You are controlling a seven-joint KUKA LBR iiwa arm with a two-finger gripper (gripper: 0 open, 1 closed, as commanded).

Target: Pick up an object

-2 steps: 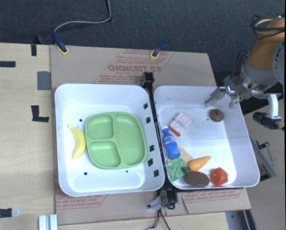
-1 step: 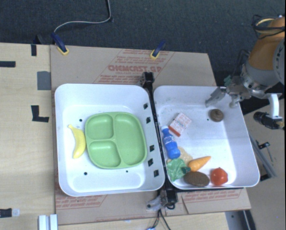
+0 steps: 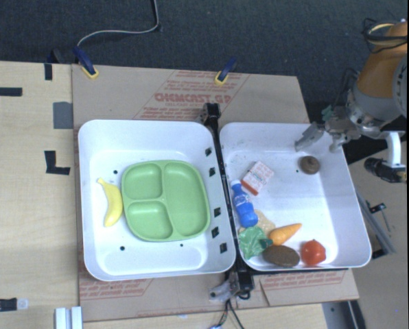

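At the upper right of the frame, the claw (image 3: 321, 134) is hanging over the far rim of the right bin (image 3: 342, 197), and nothing is sitting between its fingers; they are looking spread apart, though at this slant and size that is only a fair guess. So the pick is not yet done: no object is lifted, and everything is lying on the bin floors. The nearest candidate is a small brown round thing (image 3: 309, 164), resting just below the claw near the bin's upper right corner. Farther down the frame, a red-and-white packet (image 3: 259, 177) and a blue bottle (image 3: 243, 205) are lying near the middle divider. A green crumpled item (image 3: 252, 240), a carrot (image 3: 285, 234), a dark brown lump (image 3: 281, 255) and a tomato (image 3: 313, 251) are crowding the lower edge. In the left bin (image 3: 95, 184), a green divided plate (image 3: 167, 199) and a banana (image 3: 111, 201) are lying side by side. The arm is being cut off by the frame's right side, and the claw's fingertips are blurring into the white rim.
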